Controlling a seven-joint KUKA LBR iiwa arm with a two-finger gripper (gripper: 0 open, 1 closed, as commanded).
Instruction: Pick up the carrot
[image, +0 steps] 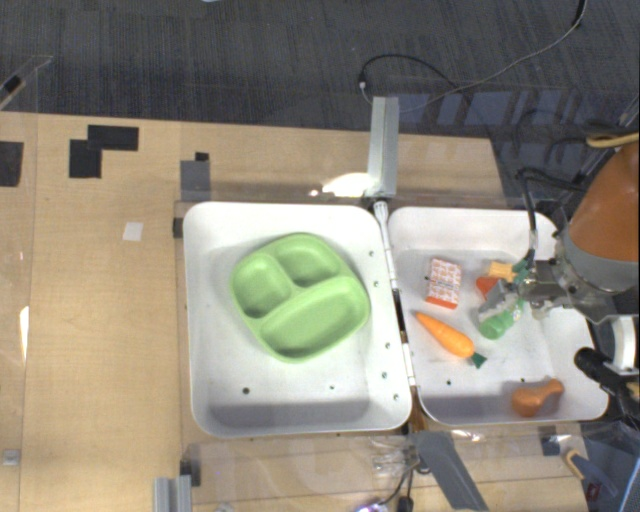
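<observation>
Carrot (446, 336) lies free mid right bin (500, 412), near its left wall. Gripper (516, 296) hovers toward the right edge over a green item (497, 320); claw state unclear.

A robotics lab bench (100, 330) — pale wood sitting under two shallow white bins (200, 300), metal brackets (384, 140) clamping the bins' edges, black cables (450, 80) trailing over dark carpet (200, 40) beyond the bins, black tape markers (100, 148) lying left of them — toy food props sitting inside.
</observation>
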